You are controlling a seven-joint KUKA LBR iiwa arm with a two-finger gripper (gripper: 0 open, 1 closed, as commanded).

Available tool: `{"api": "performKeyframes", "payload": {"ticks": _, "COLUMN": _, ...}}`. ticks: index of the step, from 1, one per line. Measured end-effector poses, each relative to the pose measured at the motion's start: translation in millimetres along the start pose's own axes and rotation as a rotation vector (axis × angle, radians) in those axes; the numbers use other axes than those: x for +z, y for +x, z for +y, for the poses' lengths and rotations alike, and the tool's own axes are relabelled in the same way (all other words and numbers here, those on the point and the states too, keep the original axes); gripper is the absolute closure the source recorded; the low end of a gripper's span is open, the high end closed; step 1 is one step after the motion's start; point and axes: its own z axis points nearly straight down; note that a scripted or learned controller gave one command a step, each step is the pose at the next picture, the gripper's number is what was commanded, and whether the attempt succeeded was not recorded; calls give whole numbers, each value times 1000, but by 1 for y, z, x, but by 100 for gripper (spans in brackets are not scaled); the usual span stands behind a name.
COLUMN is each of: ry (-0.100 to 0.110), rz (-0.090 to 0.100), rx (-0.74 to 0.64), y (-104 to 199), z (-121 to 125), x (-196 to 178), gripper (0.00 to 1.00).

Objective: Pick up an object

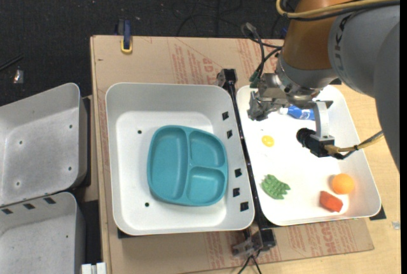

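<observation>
While your gripper (289,115) is hovering over the far end of the right bin (365,168), you're holding nothing visible; I cannot tell how it's set. Pickable things are lying loose in that bin: yellow piece (268,140) nearest, blue item (299,113) partly hidden under the wrist, green piece (275,187), orange ball (343,183) and red piece (331,201) near the front; teal tray (187,166) is sitting in the left bin (121,139), likely as a drop spot.

The grey arm (372,31) enters from the upper right of the frame and slants down toward centre right. Its orange band (318,12) sits above the wrist, cables looping beside it. The gripper (280,104) hangs below, right of centre, pointing downward.
</observation>
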Motion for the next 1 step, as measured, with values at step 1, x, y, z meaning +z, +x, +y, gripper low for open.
{"api": "performKeyframes", "payload": {"ticks": 1, "ry": -1, "rz": 1, "rx": -1, "y": 62, "z": 12, "x": 5, "gripper": 100}}
